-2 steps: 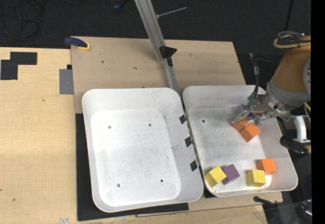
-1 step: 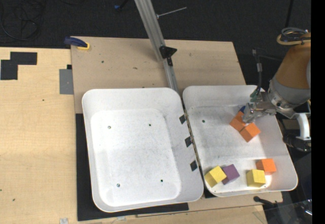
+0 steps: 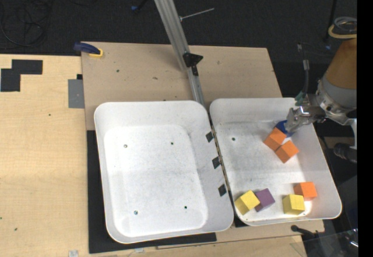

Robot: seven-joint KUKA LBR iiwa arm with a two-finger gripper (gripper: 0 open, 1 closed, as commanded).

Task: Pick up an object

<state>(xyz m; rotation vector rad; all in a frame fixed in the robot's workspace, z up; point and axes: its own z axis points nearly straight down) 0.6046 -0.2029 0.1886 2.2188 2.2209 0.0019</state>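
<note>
Left bin (image 3: 116,133): noted, no bearing on this step. Right bin (image 3: 245,116): along its near edge lie a yellow block (image 3: 247,200) touching a purple block (image 3: 265,197), then a second yellow block (image 3: 293,204) touching a small orange block (image 3: 306,190). Higher up sit two orange blocks (image 3: 280,145) pressed together, with a blue piece (image 3: 281,127) just behind them. My gripper (image 3: 296,116) hovers just beside that cluster, at its far right. Jaw state: I cannot tell from this angle; nothing is visibly between them. Recommendation, as judgement: the orange pair is my nearest target. I should centre over one block, straddle its free faces, and avoid wedging against its neighbour.
</note>
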